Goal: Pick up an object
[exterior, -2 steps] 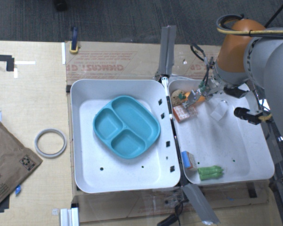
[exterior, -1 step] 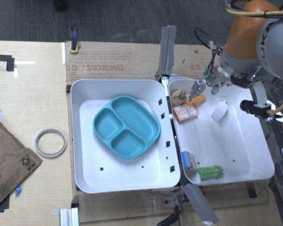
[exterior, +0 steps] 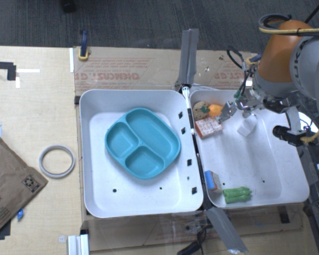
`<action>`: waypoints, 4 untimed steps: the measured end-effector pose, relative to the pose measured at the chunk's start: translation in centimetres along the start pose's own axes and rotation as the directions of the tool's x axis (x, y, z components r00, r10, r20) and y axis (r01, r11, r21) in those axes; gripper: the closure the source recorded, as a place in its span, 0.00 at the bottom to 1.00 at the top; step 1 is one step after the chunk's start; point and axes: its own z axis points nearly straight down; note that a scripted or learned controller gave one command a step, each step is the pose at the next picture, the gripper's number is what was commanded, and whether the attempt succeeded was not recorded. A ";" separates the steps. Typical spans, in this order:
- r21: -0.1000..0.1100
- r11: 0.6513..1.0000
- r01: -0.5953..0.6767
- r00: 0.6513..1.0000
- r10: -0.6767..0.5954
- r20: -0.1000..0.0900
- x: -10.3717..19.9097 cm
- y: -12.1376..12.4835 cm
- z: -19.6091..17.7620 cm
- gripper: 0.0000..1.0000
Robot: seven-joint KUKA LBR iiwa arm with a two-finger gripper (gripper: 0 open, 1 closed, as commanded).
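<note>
The right bin (exterior: 270,163) holds several objects. A small orange item (exterior: 215,109) and a red-and-white packet (exterior: 207,127) lie at its back left. A white block (exterior: 247,128) rests near the bin's back middle. A blue item (exterior: 210,180) and a green object (exterior: 237,195) lie at the front left. My gripper (exterior: 233,109) hangs over the back of the right bin, just right of the orange item and above the packet. Nothing shows held in it.
The left bin (exterior: 95,185) holds a teal divided plate (exterior: 143,142). A grey divider (exterior: 189,57) stands behind the bins. On the bench to the left lie a tape ring (exterior: 57,160) and a cardboard box (exterior: 8,185).
</note>
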 end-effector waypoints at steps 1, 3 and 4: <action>-0.004 0.992 0.124 0.992 -0.124 0.003 -5.2 1.4 -3.9 0.00; -0.012 0.924 0.382 0.924 -0.382 0.009 1.1 3.1 2.5 1.00; -0.004 0.961 0.278 0.961 -0.277 0.002 0.8 2.7 1.2 1.00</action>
